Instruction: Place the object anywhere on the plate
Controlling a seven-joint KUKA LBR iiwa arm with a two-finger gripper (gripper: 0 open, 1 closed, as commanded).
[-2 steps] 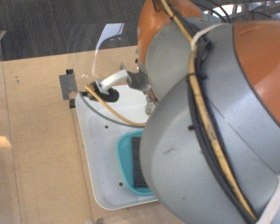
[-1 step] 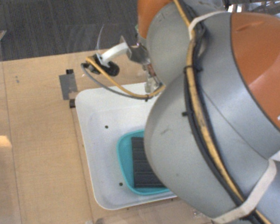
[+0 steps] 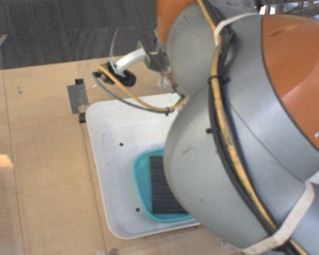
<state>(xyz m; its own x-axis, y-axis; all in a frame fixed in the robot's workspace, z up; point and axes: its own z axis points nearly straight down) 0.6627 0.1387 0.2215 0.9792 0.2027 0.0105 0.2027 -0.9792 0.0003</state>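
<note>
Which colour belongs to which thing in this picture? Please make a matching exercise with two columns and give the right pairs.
Things:
1. plate
2. object lying on the plate
3. bin
4. band on the arm

Colours:
a. white
b. orange
c. turquoise
d. dark grey

Right pairs: 1-c, 2-d, 3-a, 4-b

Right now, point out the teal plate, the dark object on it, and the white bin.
teal plate [image 3: 142,176], camera view, its left rim
dark object [image 3: 160,184], camera view, its middle
white bin [image 3: 113,156], camera view, bare floor
</note>
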